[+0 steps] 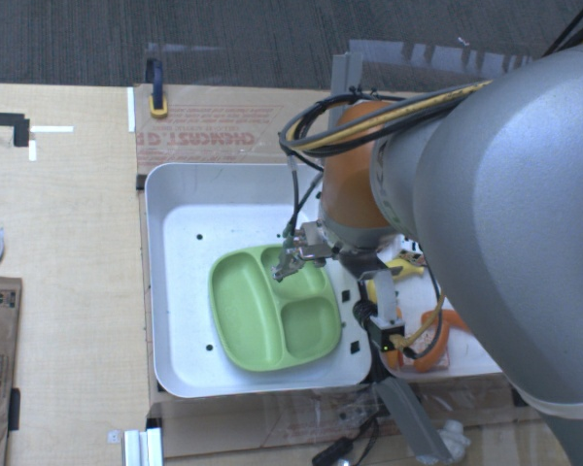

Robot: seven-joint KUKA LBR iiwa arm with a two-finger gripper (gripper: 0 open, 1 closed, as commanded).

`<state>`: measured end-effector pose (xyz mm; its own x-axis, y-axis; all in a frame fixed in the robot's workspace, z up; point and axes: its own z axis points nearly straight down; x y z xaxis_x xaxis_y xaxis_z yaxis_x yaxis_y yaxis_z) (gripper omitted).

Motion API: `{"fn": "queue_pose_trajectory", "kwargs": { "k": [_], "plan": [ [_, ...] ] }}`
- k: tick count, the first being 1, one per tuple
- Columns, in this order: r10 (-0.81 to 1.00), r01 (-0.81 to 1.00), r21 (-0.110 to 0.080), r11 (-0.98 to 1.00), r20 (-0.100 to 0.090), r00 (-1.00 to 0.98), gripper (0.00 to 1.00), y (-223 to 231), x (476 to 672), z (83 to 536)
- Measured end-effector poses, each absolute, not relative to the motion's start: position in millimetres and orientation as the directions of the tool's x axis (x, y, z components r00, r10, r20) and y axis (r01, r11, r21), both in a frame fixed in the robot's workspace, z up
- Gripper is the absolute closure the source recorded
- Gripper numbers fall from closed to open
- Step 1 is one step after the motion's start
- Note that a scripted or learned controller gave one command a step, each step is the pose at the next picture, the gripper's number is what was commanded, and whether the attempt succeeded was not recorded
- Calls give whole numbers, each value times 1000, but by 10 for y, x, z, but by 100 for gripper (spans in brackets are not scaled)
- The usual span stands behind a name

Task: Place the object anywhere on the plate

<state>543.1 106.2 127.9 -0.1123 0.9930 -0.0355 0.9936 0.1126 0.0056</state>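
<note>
The broad, smooth grey cylindrical robot arm [505, 202] carries 1 glossy orange band [355, 173] above its wrist, a bundle of black and yellow cables [369, 115] looped over that band, and a small metal 2-finger gripper [290, 260] of silvery, angular parts at its end.

**Setting: Robotics Lab Test Bench**

Laboratory or research workcell, not a home or kitchen. Indicated by: light wooden bench [68, 260] with black and white tape markers [19, 129]; shallow white bin [175, 221] fixed beside a cardboard sheet [214, 134]; blue-handled clamp [155, 85] at the bench edge; grey industrial arm [505, 212] with orange band [355, 178] and exposed black cabling [316, 129]; dark carpeted floor [223, 8] beyond.
</note>
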Motion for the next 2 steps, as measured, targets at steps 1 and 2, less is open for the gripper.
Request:
{"fn": "queue_pose_trajectory", "kwargs": {
  "k": [1,2],
  "plan": [
    [978,978,-18,207,-24,-207,0,1010,5553,1279],
    [909,909,-4,417,0,-417,0,252,5608,1890]
  ]
}}
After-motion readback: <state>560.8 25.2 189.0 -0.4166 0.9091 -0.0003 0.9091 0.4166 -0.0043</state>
